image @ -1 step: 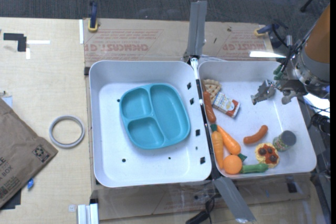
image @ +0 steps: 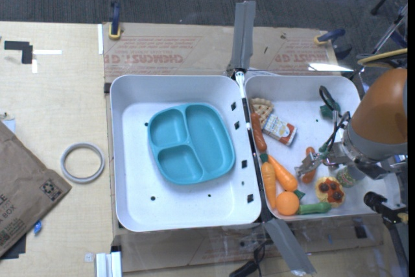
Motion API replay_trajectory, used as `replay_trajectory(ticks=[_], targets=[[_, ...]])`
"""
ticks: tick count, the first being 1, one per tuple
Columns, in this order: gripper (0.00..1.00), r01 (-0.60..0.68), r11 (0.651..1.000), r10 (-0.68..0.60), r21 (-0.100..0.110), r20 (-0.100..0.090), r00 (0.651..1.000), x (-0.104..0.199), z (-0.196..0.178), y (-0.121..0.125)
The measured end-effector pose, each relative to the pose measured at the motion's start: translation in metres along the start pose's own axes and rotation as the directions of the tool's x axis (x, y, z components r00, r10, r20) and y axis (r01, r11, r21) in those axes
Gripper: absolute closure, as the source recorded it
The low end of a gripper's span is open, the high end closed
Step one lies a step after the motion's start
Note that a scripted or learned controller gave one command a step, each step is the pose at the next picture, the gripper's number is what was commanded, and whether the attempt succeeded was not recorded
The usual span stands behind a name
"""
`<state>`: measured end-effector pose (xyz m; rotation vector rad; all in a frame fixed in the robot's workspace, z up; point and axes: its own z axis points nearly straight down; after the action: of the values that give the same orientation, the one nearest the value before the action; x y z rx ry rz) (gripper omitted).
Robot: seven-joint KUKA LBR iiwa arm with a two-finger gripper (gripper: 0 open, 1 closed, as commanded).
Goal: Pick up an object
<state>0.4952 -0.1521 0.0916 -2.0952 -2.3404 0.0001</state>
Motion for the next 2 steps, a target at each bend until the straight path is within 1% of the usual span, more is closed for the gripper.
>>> replay_trajectory(ticks=[1, 2], targets=[[0.0, -0.045, 0.999, 0.045, 0.001, 0.0, 0.999, 0.0169, 0.0003, 0.0407], [1.0, -0.049, 0.999, 0.049, 0.002, 0.0, 0.999, 0.0156, -0.0083, 0.0402]])
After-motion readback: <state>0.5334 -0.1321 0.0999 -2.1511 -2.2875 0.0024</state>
